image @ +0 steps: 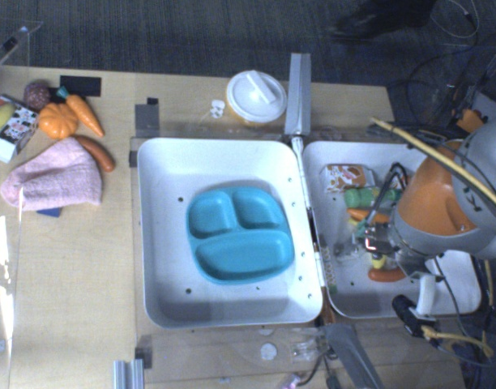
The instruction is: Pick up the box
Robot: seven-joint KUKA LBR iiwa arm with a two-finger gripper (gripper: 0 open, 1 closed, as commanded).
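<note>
My gripper (pixel 371 243) sits low in the right bin (pixel 345 302), among small items near its middle; grip state: cannot tell. Box (pixel 345 176) lies flat at the bin's far left corner, apart from the gripper.

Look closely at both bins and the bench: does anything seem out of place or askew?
Nothing looks spilled or damaged. The blue tray sits slightly askew in the left bin. A pink cloth and toy vegetables lie loose on the bench, outside both bins.
</note>
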